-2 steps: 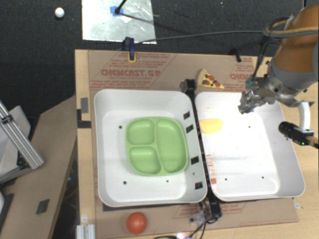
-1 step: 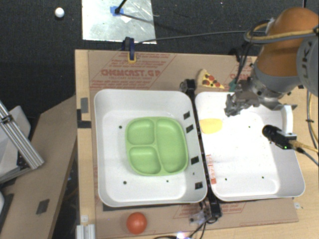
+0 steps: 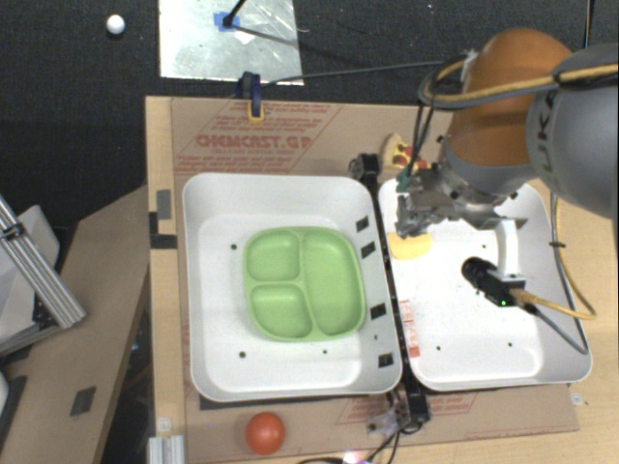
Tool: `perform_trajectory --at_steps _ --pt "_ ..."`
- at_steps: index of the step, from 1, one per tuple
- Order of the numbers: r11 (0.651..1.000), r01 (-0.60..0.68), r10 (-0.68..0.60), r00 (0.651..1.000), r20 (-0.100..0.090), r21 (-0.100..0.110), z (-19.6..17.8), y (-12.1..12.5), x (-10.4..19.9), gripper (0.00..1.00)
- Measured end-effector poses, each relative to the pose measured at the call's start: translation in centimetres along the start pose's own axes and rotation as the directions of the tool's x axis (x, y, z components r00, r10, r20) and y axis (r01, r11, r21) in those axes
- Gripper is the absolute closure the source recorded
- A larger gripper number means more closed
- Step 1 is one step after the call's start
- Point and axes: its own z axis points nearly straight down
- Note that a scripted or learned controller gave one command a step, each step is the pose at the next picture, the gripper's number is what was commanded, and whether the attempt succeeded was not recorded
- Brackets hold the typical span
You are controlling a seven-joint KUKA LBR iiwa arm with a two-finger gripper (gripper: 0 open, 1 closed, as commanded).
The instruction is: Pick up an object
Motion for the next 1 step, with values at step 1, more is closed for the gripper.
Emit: perform_trajectory --at_steps 1 --pt "1.0 0.0 0.0 1.0 0.0 0.0 2.09 -0.78 4.88 1.0"
